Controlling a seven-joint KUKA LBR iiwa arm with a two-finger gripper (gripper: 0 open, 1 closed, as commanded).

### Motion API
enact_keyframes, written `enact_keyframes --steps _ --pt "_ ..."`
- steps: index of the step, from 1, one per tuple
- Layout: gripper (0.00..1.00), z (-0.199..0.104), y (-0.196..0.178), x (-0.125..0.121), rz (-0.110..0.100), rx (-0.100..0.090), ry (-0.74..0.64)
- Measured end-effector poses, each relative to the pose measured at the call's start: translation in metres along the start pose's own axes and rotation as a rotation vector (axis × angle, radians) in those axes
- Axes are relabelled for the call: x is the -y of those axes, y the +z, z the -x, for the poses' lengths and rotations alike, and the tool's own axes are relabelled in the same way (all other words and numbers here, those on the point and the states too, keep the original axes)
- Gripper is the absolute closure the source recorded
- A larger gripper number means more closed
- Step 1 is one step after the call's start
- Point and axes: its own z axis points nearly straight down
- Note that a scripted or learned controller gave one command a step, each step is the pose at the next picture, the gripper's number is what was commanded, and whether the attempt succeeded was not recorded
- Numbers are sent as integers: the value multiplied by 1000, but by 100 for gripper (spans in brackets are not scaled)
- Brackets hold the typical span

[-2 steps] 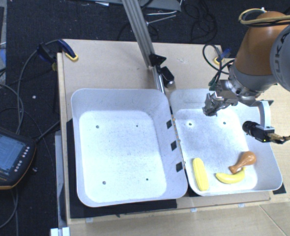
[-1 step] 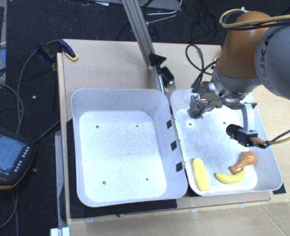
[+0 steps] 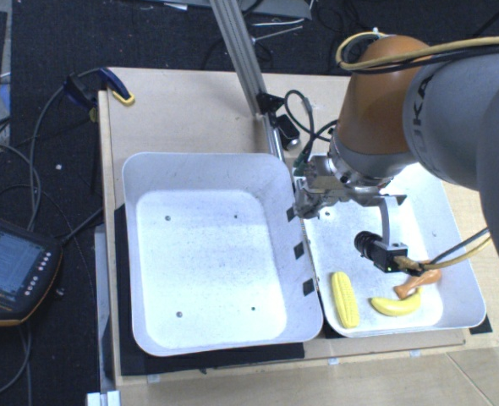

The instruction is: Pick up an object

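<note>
A yellow corn cob, a banana and an orange piece lie loose at the near end of the right bin - fair pickings. The gripper hangs by that bin's left wall, apart from them, seemingly mid-approach - open or closed, I cannot tell. The left bin shows bare floor.

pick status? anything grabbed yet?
Done: nothing. The corn cob, banana and an orange piece all lie in the right bin. In hand: the tool sits by that bin's left wall, apart from all three. Left: move onto one, grasp it, lift.
</note>
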Motion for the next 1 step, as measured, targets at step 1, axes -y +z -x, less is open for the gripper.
enact_keyframes --steps 1 --pt "100 -55 5 21 0 0 0"
